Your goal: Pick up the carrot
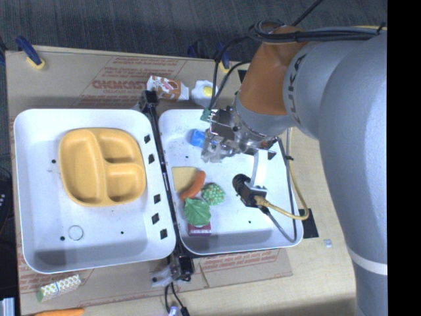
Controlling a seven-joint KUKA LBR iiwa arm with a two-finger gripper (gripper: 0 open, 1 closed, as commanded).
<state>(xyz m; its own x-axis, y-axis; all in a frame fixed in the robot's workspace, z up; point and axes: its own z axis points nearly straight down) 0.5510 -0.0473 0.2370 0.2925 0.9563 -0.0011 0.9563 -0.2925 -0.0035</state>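
Note:
The orange carrot (194,185) lies slantwise near the left wall of the right bin (279,232), resting partly on a yellow wedge (183,174). My gripper (219,149) hangs over the upper middle of that bin, up and to the right of the carrot and apart from it. The grey wrist and its orange band hide the bin's far right corner.
A green knobbly ball (213,193) touches the carrot's right side, and a green leafy piece (197,212) lies on a red packet below. A blue object (197,137) sits just left of the gripper. The left bin (33,196) holds a yellow divided plate (102,165). A black cable loops at the right.

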